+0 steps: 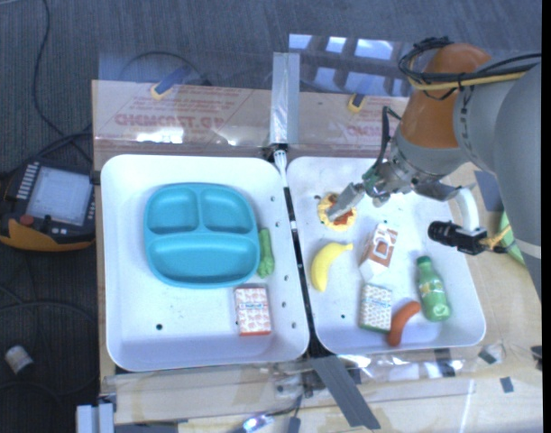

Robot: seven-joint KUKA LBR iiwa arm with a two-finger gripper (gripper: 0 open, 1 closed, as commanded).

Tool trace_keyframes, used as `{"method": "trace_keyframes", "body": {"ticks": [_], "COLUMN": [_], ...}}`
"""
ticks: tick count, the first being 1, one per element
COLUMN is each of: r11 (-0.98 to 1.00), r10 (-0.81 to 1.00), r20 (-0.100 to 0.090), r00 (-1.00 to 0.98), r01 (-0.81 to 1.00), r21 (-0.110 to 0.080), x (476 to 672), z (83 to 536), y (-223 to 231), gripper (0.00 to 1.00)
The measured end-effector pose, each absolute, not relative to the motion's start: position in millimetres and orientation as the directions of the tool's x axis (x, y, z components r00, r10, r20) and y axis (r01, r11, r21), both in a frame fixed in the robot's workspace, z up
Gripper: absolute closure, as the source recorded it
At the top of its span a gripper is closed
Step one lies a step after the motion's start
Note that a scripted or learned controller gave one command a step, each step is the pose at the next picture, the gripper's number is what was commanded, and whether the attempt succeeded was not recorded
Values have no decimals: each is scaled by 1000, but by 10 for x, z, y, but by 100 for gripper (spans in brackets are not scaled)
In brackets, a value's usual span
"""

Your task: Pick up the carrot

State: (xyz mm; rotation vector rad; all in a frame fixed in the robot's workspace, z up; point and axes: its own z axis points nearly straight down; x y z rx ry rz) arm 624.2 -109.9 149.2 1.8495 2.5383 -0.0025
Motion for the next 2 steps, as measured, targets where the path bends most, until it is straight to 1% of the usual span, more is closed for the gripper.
{"method": "trace_keyframes", "body": {"ticks": [1,2], "r11": [534,539], "r10": [846,843], "r20": [-7,-7], "r00": [-534,-538], "r01": [846,843], "r21": [5,4], "x": [6402,6458], "z": [892,892], "y": [-1325,-1318], "gripper": [0,0]}}
